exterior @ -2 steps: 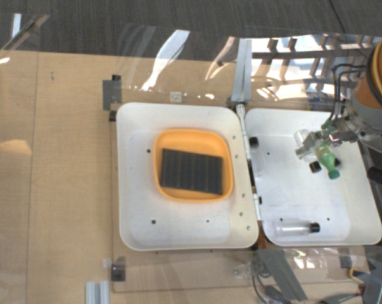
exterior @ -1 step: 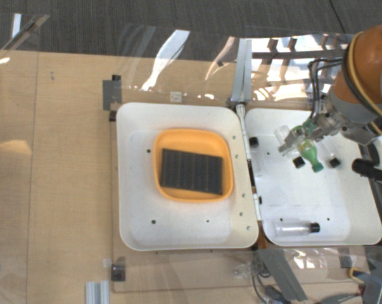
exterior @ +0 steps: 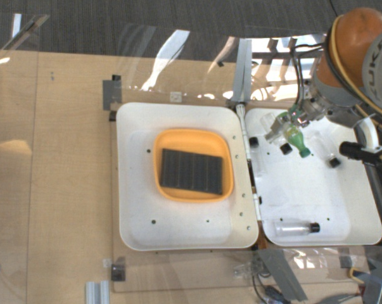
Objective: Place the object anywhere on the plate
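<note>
With the gripper [exterior: 286, 132] low over the green object [exterior: 296, 139], well right of the orange plate [exterior: 192, 140], and its jaws' state unclear, a firm grasp should precede any lifting.

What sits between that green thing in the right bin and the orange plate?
The green object lies in the right bin, at the gripper. The orange plate sits in the left bin. Between them stand the two bins' adjoining rims; nothing else visible.

The arm [exterior: 362, 49] is grey with a bulbous orange band, black cables looping beside its pale metal wrist.
</note>
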You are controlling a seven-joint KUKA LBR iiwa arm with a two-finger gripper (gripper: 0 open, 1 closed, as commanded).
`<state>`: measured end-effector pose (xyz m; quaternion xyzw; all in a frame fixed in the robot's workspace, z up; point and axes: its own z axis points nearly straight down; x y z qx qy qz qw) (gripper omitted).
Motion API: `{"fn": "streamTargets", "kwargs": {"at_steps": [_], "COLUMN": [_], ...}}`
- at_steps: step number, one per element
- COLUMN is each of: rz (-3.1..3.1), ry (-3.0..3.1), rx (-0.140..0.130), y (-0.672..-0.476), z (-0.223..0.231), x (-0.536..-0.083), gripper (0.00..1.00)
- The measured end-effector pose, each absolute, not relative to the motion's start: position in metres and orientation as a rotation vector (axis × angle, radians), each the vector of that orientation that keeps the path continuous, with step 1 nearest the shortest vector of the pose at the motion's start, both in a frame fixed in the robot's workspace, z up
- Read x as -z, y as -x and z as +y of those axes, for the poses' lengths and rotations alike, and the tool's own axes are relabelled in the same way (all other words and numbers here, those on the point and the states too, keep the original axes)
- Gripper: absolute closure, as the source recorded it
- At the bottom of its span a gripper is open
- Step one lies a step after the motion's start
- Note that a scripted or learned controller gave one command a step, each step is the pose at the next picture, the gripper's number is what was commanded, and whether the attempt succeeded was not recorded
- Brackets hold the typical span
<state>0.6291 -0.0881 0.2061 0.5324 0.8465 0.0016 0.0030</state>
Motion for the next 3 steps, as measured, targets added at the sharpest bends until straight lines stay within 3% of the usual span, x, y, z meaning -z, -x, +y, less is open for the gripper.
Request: {"fn": "streamTargets", "kwargs": {"at_steps": [1,2,3], "rz": [2.801,2.888,2.887], "ry": [-1.410,-1.219,-1.220], "rx": [-0.005,-0.007,-0.007], "y": [-0.669,-0.600,-0.600], "z": [-0.024,0.033,0.032], "x": [-0.194,-0.212,-0.212], "gripper": [1.00,1.00,0.00]}}
